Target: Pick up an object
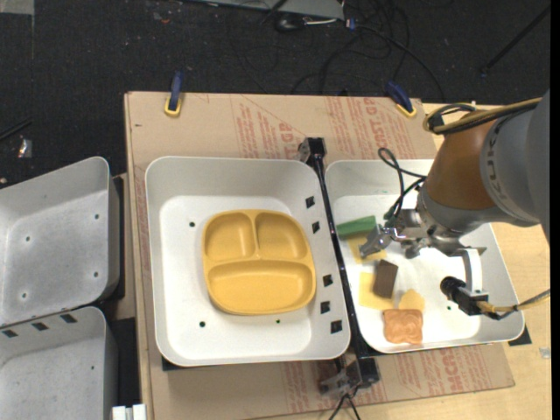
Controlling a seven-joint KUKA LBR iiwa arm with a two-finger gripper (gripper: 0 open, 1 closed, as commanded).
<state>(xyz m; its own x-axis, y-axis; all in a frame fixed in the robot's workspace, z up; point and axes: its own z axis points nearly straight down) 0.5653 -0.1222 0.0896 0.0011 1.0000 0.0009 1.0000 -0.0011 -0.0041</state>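
Yellow, glossy and three-sectioned, a rounded plastic divided plate (259,262) sits in the left shallow white bin (166,261). In the right white bin (503,261) lie a green block (354,227), a dark brown rectangular block (385,279) on a pale yellow flat piece (371,292), and an orange textured square (402,325). The metal two-finger gripper (378,240) hovers beside the green block; whether it is apart or together I cannot tell.

Red print runs across the cardboard sheet (262,121) under the bins (too faint to read).
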